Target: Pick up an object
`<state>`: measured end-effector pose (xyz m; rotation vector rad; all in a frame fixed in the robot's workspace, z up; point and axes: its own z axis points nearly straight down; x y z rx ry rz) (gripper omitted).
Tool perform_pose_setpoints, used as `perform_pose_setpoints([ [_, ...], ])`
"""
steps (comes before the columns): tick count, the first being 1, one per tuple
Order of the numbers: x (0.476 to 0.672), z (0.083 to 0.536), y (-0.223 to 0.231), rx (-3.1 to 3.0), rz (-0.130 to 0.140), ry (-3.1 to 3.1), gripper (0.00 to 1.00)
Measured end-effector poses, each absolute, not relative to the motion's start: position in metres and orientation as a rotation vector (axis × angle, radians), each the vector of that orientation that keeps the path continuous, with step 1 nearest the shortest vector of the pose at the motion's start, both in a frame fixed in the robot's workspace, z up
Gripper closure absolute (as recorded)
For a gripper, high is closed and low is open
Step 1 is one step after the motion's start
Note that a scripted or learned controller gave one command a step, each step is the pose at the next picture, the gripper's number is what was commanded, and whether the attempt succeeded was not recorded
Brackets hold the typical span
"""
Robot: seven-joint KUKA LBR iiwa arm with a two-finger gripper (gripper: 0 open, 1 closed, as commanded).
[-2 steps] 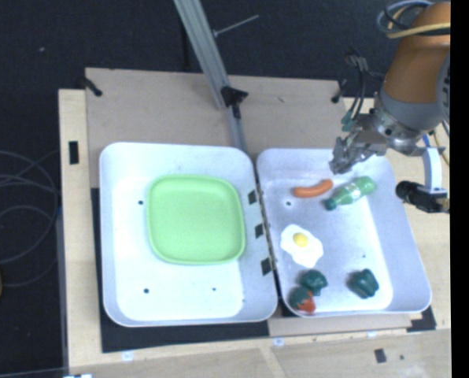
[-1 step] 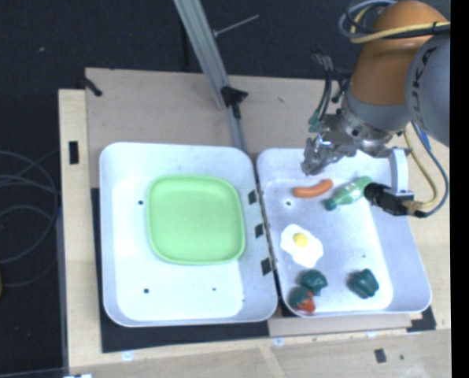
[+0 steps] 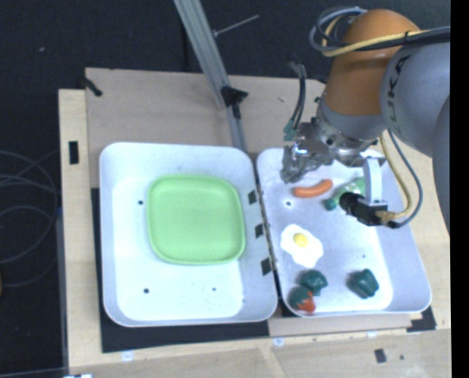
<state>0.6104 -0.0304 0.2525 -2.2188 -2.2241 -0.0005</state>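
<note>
I had the hand (image 3: 297,166) hovering over the sausage (image 3: 312,187) near the table's far edge; couldn't tell its state. Next: drop straight down.

We count two white bins: the left bin (image 3: 124,211) and the right bin (image 3: 400,266); one green plate (image 3: 195,219), one orange sausage (image 3: 312,188), one fried egg (image 3: 301,244), and two dark green pieces, one (image 3: 313,280) beside the other (image 3: 363,283)

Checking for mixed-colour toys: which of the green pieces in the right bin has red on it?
The front one, by the bin's near edge below the egg; the other dark green piece is plain.
</note>
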Motion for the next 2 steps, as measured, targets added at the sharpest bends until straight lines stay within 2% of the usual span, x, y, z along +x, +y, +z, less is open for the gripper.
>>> perform_pose_setpoints([
  [1, 0.607, 0.244, 0.015, -2.218, 0.000, -2.225, 1.00],
  [2, 0.590, 0.236, 0.071, -2.217, -0.001, -2.225, 1.00],
])
